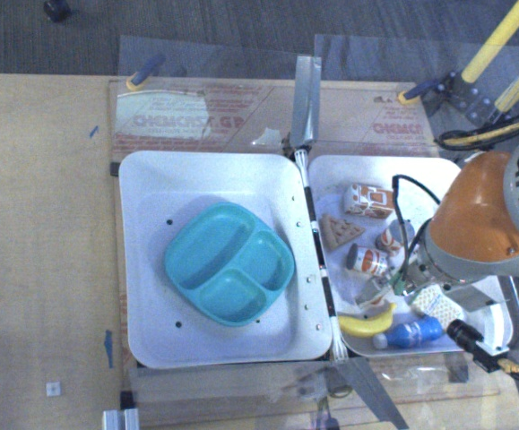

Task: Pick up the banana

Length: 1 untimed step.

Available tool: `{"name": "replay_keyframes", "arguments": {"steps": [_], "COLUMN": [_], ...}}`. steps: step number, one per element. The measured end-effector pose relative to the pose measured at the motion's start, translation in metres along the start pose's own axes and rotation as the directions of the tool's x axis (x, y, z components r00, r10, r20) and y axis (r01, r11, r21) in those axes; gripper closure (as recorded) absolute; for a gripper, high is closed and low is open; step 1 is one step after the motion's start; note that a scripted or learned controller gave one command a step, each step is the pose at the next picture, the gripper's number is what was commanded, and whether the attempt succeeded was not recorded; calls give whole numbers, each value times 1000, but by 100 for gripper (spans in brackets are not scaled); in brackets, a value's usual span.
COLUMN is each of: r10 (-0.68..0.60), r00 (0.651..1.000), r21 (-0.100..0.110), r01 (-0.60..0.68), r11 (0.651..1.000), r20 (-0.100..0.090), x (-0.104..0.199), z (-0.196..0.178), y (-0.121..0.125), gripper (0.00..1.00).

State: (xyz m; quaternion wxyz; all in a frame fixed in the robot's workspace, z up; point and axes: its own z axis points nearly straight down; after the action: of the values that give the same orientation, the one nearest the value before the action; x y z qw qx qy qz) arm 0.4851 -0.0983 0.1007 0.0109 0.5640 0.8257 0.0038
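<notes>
Gripper sits low in the right bin, near its front; fingers lost among clutter, can't tell if spread or pressed together. Nothing seen between them. Arm comes in from the right, orange band over the bin's right half, black cable looping off it.

Nearest, at the right bin's front edge: blue bottle lying on its side, white cap pointing left. Banana just behind & left of it, yellow, curved, lying flat along the front wall near the divider, touching or nearly touching the bottle. It is just below the gripper, slightly to the left.

Mid bin: small jar w/ red-and-white label on its side, just left of the gripper. Brown wedge-shaped item beyond that, close to the divider. White checkered thing at right, under the arm.

Far end of the right bin: small carton, brown & white.

Left bin holds a teal divided plate, three compartments, roughly centred, turned at an angle.

Beyond both bins: clear plastic sheets w/ red lettering, grey tape strip between, yellow poles at top right.
</notes>
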Motion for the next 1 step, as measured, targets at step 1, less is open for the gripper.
{"name": "replay_keyframes", "arguments": {"steps": [1], "r10": [17], "r00": [1000], "r21": [-3], "r01": [-17], "r11": [1000], "r20": [1], "x": [-4], "z": [7], "y": [0], "gripper": [0]}}
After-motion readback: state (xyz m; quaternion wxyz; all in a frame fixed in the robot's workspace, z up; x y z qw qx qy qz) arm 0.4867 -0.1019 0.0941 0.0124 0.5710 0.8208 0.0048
